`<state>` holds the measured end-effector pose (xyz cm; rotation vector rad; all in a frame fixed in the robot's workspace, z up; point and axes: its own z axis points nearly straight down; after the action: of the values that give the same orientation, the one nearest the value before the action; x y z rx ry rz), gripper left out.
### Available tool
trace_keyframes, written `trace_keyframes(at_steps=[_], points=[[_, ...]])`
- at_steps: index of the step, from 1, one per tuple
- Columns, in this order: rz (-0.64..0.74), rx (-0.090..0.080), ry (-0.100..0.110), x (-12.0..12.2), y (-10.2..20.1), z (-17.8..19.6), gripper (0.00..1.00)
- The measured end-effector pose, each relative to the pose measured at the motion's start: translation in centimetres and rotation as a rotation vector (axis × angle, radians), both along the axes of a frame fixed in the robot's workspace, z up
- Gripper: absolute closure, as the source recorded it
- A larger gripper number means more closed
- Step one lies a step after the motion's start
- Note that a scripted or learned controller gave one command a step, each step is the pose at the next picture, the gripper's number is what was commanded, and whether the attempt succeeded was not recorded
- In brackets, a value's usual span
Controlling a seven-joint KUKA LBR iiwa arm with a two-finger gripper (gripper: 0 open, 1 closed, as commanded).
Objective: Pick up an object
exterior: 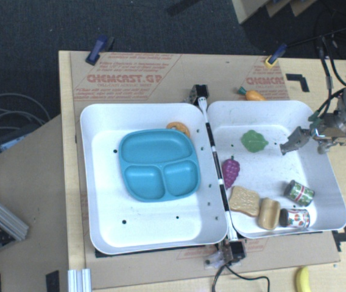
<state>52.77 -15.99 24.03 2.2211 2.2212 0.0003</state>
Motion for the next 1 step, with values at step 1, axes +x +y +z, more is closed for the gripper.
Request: trace_keyframes(at_steps=[1], points=[[-0.001, 0.000, 0.001, 0.69, -3.22, -15.46, 0.00]])
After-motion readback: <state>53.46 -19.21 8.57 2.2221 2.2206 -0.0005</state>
